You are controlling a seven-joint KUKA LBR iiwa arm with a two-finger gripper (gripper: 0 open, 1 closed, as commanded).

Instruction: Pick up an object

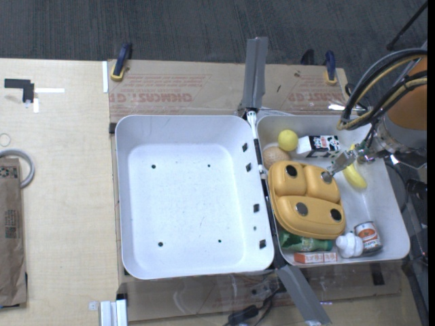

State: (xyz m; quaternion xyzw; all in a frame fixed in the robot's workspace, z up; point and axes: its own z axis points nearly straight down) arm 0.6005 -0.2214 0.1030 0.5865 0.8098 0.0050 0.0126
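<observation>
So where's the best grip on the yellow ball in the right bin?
Probably across the middle of the yellow ball, coming from straight above. It is round with its top exposed, but the bin wall and a tan object crowd its sides.

Objects crowd right bin [397, 209]; left bin [129, 202] beside it.

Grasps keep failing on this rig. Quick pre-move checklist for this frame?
1. Targets in right bin: ok; lemon, banana, two orange lids, can, carton.
2. Hand over the right bin: ok, at the upper lid's right edge beside the banana.
3. Object between its fingers: cannot tell.
4. Clear drop to one item: not ok; lid and banana both lie close.
5. Clutter: not ok; lids overlap and cover a green packet.
6. Left bin as drop spot: ok.
</observation>
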